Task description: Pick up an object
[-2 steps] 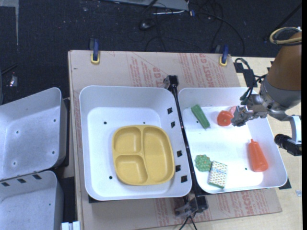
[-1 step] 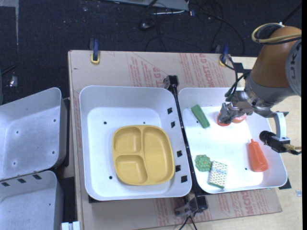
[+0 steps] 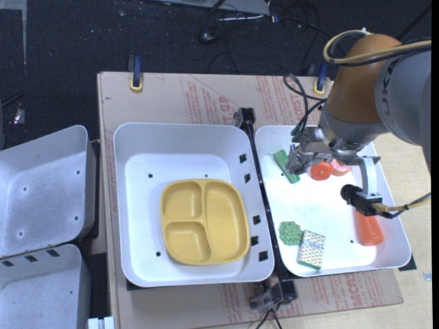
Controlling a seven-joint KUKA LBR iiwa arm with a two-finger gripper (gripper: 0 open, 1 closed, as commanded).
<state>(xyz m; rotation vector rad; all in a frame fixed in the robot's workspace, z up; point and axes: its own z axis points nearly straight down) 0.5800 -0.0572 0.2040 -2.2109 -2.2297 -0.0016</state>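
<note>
Seemingly, green block (image 3: 286,166) touching gripper (image 3: 297,160), left-side.

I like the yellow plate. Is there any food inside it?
No food shows. The yellow plate has three bare sections and lies in the left bin. What is beneath the plate is covered.

Dark speckled floor (image 3: 55,40) around a cardboard-topped bench (image 3: 178,98), cables (image 3: 226,26) behind.
</note>
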